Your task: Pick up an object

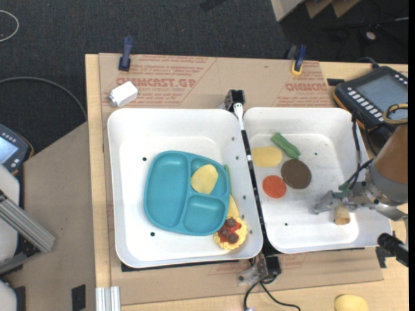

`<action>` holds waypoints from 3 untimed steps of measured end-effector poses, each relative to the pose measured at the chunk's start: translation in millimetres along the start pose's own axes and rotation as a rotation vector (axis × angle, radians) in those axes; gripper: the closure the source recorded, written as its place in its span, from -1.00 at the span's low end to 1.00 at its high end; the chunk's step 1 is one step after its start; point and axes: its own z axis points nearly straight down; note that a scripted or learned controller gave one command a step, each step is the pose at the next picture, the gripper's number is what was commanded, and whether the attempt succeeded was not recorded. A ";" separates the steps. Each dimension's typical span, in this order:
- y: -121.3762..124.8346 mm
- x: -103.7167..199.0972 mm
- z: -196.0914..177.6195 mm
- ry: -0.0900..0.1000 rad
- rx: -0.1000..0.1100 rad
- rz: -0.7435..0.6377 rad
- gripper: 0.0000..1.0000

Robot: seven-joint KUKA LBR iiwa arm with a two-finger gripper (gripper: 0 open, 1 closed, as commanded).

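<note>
My gripper (336,205) is low in the right bin (324,125), near its front right corner, with the arm coming in from the right. A small tan piece (342,218) lies right under or against the gripper's tip; whether it is held is unclear. To the left of the gripper lie a brown disc (296,173), a red disc (274,186), a yellow oval piece (266,156) and a green pod-like piece (285,144).
The left bin (130,135) holds a blue divided plate (170,193) with a yellow piece (205,178) on it, and a pizza-like toy (231,232) by its front right corner. A black pendant (373,96) sits beyond the right bin.
</note>
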 end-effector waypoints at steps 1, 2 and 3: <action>17.9 -9.2 -0.3 0.000 -0.003 -0.004 -1.00; 3.2 -22.7 -78.0 -0.006 -0.012 -0.002 -1.00; 19.5 26.6 4.0 0.003 0.000 -0.008 -1.00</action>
